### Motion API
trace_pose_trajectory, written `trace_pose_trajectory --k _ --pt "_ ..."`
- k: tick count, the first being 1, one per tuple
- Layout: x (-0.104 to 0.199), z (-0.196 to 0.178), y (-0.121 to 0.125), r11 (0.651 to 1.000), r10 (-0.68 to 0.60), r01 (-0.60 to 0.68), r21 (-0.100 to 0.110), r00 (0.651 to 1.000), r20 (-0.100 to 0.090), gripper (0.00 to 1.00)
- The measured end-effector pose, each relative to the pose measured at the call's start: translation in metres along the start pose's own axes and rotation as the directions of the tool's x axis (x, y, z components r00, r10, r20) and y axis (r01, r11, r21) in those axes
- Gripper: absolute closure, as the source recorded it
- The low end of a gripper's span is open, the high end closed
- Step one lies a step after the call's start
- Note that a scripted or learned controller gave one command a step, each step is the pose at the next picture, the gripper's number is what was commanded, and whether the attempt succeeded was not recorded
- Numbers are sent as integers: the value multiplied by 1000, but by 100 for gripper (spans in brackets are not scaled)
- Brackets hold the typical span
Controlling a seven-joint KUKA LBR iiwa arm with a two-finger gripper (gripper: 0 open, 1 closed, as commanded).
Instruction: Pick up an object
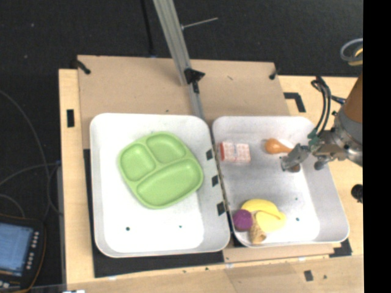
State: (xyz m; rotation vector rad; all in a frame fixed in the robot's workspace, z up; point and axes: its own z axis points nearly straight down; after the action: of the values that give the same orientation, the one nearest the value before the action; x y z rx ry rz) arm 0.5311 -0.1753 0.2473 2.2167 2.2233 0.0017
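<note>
- Dark carpet all round, and a light wooden worktop [70, 163] in the middle carrying two shallow white bins side by side.
- Left white bin [110, 224] has just a lime green plastic divided plate [160, 171] sitting in it.
- Right white bin [305, 221] is where the pickable stuff is: a small orange pear-shaped toy [277, 145] near the back, a pink-and-white wrapped packet [235, 152] beside it toward the divider, and up front a yellow banana-ish toy [266, 213] touching a purple ball [242, 220] and a tan cone-like bit [257, 233].
- Grey two-finger gripper [293, 161] comes in from the right, hovering just beside the orange toy on its front-right side. Honestly can't tell if the fingers are wide or narrow from this angle; nothing visibly between them.
- My guess at what goes wrong: the orange toy is small and rounded, so an off-centre descent probably nudges it and it rolls off toward the packet.
- The front clump is risky too; things touch, so a grab could knock neighbours about.
</note>
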Motion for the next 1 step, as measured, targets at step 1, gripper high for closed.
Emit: trace_pose_trajectory --k 1 --pt "0 0 0 1000 1 -1 0 1000 0 0"
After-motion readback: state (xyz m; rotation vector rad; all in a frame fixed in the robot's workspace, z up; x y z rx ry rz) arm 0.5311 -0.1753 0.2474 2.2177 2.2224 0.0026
